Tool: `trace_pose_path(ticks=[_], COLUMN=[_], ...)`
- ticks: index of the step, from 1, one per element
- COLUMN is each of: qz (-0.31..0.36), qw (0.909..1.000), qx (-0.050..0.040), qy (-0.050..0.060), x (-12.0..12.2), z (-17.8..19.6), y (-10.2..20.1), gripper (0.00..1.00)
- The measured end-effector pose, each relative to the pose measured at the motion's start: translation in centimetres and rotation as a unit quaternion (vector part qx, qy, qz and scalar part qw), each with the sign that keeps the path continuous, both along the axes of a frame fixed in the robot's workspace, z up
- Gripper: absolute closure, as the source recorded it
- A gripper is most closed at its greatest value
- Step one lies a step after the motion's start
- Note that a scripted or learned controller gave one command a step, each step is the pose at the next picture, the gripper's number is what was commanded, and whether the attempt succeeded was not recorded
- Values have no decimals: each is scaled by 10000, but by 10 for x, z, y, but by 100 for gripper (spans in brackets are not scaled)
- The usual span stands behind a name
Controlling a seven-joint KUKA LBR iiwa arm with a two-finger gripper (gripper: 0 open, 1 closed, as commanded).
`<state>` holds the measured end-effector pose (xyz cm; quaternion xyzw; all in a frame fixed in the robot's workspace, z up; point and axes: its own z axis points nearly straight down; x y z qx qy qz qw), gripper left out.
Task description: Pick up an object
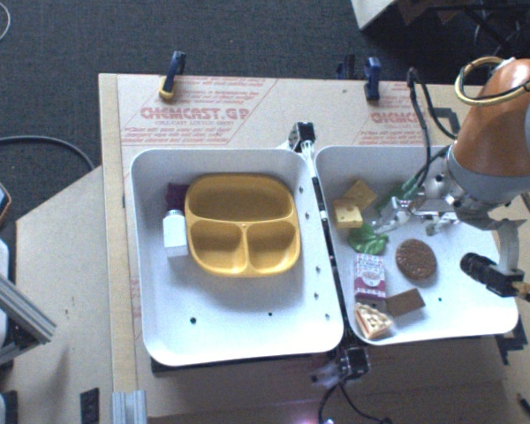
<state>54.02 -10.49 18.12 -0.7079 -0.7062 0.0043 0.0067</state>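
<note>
Two white bins [150,237] sat mid-frame; at right I saw the gripper [396,212] above a green toy [367,239], grip state unclear.

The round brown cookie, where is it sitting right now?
The round brown cookie lies in the right bin, right of the red-and-white packet and just above the brown block.

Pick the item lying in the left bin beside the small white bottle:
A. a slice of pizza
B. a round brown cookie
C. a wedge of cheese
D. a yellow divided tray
D: the yellow divided tray lies in the left bin with the small white bottle against its left edge.
</note>
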Motion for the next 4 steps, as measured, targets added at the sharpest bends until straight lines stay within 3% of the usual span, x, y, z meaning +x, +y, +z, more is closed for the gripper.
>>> trace_pose_path(ticks=[1, 3, 4], qz=[12, 11, 3], qw=[10000, 10000, 9999], qx=[-9, -16, -24], qy=[-64, -82, -106], x=[3, 3, 4], z=[6, -97, -85], y=[0, 8, 8], gripper=[0, 0, 100])
